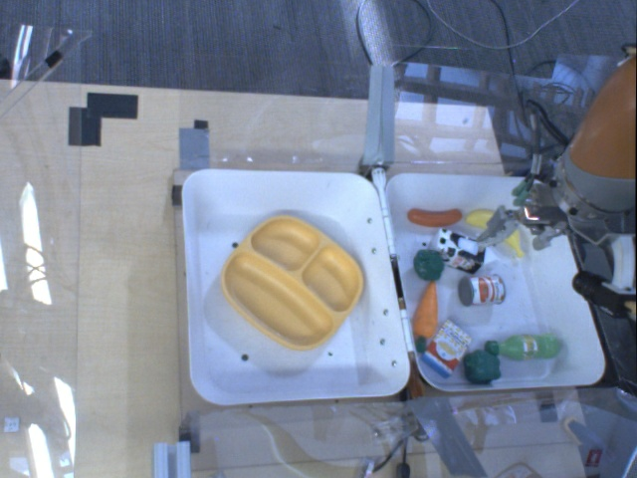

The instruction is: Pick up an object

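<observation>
My gripper [518, 231] hangs over the far right part of the right bin [587, 366], open, with nothing between its fingers. Partly under its left finger [493, 227] lies a yellow toy fruit [484, 218]. Close by to the left are a black-and-white cow figure [460, 250] and a red sausage [435, 216]. Further forward lie a small can [483, 290], an orange carrot [426, 312], a dark green vegetable [429, 264], a snack carton [448, 347], a green lump [482, 365] and a green bottle [526, 347].
The left bin [209, 267] holds a yellow divided plate [292, 282]. A grey post [378, 118] stands behind the gap between the bins. Cables [468, 18] trail at the back right, and the arm's orange band [607, 127] rises at the right edge.
</observation>
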Controlling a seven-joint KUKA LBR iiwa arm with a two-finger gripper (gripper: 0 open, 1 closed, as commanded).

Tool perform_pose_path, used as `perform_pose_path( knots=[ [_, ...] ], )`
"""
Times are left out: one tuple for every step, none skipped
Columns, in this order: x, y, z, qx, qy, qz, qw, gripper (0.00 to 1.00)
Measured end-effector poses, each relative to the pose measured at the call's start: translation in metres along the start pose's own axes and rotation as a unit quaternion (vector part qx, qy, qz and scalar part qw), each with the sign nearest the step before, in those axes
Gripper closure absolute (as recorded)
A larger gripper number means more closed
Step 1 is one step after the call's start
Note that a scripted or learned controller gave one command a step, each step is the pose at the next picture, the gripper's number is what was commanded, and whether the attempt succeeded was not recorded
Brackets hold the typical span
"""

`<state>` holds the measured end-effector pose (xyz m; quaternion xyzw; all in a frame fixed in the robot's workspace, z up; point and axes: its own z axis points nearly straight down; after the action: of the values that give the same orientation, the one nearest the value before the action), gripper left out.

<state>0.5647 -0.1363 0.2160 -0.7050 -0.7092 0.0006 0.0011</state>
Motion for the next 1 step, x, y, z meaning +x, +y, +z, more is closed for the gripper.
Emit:
perform_pose_path(
  knots=[
    [-0.0689,0.0229,0.0856,-0.002,0.0,-0.009,1.0,0.0]
  ],
)
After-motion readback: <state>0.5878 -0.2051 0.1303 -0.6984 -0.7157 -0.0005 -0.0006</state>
